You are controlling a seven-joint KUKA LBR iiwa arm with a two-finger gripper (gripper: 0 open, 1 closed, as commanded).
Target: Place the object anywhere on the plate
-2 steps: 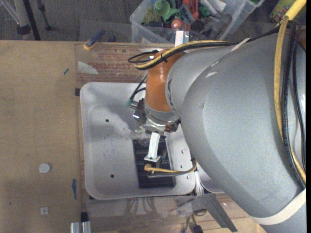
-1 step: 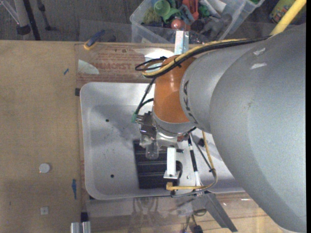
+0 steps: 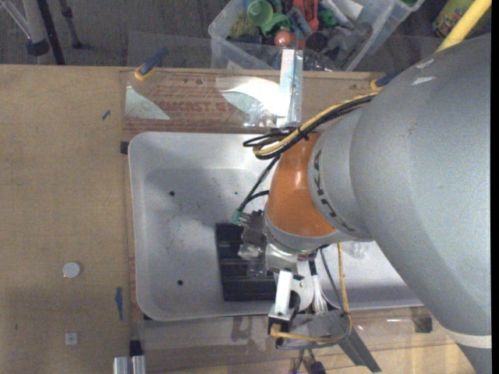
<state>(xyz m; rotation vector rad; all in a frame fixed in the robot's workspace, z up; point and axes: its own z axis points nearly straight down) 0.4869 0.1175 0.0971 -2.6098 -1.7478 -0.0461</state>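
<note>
**A:** Out at nine o'clock on the table (image 3: 47, 170), a small grey disc (image 3: 71, 269) is lying by itself. Is it concerning us?

**B:** No. I'm watching the dark flat block (image 3: 238, 275) that is lying in the white bin (image 3: 156, 178), toward the bin's five o'clock.

**A:** And the tool (image 3: 290, 306)?

**B:** It's hanging at the block's four o'clock, under the arm (image 3: 405, 170). I cannot tell whether it is spread or pressed together.

**A:** How are you judging the block?

**B:** I'm guessing stiff, light and smooth-faced, so possibly slippery. Gripping across its narrow width is looking safest.
</note>
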